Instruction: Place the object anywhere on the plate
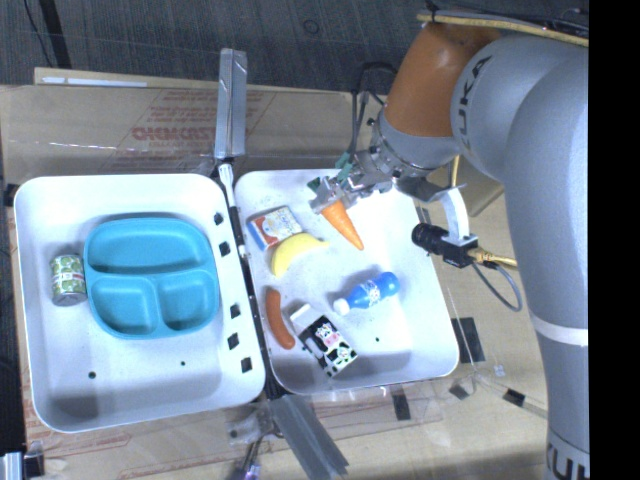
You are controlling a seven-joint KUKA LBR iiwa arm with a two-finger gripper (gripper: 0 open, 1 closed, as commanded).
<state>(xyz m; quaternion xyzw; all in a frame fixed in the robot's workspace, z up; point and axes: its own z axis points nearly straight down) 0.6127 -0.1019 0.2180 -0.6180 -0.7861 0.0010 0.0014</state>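
Note:
A blue plate with three compartments lies in the left bin. An orange carrot is at the back of the right bin, its tip pointing toward the lower right. My gripper is at the carrot's thick end, with the fingers closed around that end and its green top. The carrot looks slightly raised off the bin floor. The grey arm with its orange band reaches in from the upper right.
The right bin also holds a yellow banana, a red and white carton, a blue bottle, a red sausage and a cow-patterned box. A small can stands left of the plate.

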